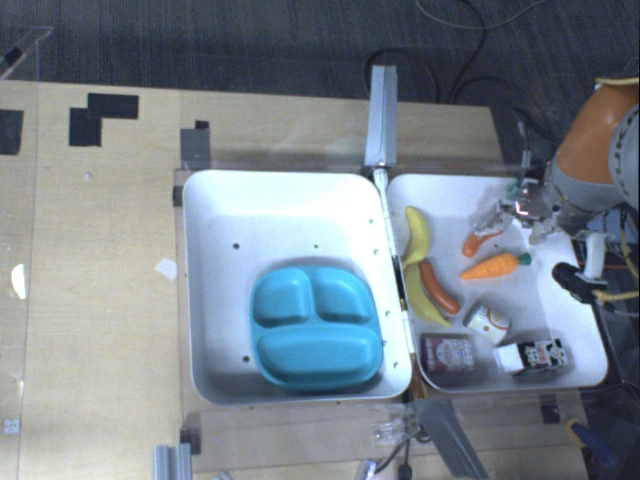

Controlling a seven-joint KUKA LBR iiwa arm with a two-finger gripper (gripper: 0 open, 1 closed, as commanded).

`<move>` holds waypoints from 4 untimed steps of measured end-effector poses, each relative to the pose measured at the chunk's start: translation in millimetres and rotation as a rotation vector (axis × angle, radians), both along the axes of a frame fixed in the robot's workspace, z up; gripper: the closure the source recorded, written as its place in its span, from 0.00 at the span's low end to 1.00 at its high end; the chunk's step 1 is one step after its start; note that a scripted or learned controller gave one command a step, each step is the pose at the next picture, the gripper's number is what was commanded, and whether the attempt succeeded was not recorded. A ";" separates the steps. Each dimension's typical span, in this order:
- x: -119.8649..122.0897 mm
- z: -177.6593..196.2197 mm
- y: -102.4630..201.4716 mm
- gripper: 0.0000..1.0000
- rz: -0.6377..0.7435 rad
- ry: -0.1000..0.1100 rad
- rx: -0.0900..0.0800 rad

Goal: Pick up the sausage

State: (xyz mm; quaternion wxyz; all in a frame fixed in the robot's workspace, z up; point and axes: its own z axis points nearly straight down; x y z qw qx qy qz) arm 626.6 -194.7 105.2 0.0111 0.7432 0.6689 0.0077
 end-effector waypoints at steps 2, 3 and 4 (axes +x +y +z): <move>2.1 12.3 1.5 0.00 0.004 -0.005 0.000; 35.7 -19.8 20.9 0.00 0.048 0.035 0.006; 39.2 -6.1 23.2 1.00 0.054 0.025 0.005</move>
